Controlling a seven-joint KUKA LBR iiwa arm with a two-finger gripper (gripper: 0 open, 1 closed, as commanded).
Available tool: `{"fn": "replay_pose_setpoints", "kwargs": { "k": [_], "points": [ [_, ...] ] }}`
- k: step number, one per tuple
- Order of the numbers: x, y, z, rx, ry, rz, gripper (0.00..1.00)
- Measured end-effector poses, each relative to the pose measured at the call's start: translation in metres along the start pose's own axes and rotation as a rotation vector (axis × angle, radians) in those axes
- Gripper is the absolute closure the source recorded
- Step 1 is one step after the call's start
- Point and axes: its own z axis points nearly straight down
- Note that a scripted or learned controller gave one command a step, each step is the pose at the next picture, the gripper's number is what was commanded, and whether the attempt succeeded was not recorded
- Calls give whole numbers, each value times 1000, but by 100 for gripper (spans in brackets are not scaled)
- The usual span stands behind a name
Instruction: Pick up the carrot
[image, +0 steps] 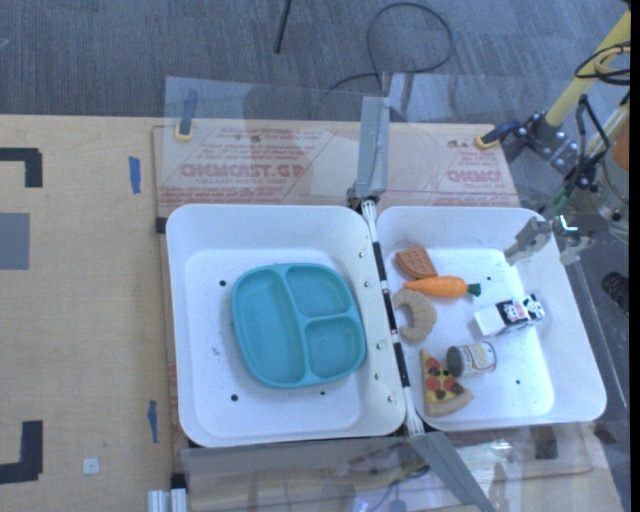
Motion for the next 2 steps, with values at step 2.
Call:
{"fn": "replay_pose_setpoints", "kwargs": {
  "k": [2],
  "points": [
    [62, 41, 160, -10, 1, -8, 0]
  ]
}}
